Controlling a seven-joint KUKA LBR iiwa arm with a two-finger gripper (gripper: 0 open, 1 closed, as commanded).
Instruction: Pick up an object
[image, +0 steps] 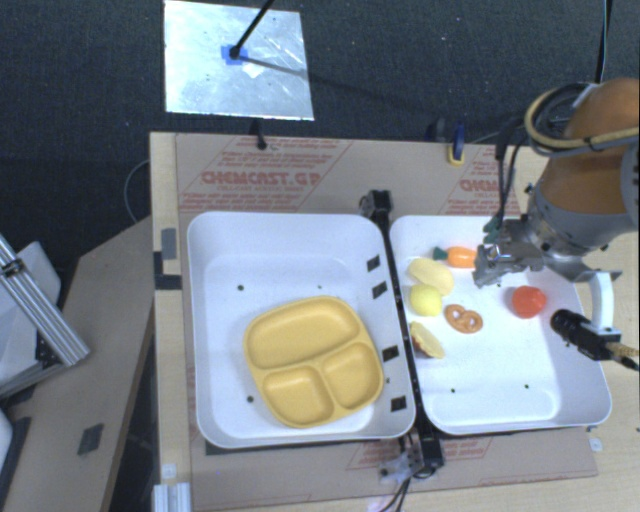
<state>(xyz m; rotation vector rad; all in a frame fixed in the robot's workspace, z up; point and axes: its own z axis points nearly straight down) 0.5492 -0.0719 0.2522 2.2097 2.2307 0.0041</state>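
Two items flank the hand (495, 265): an orange carrot (460, 256) just beside it, a red tomato (527, 300) near its other side. Hand state, apart or together, cannot be told.

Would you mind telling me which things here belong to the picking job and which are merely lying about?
Job: end effector, right bin, red fruit, pretzel, orange piece.
Probably lying about: yellow tray, left bin, foil sheet.

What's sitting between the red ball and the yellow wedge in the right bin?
A small brown pretzel-shaped toy, shown by the camera view.
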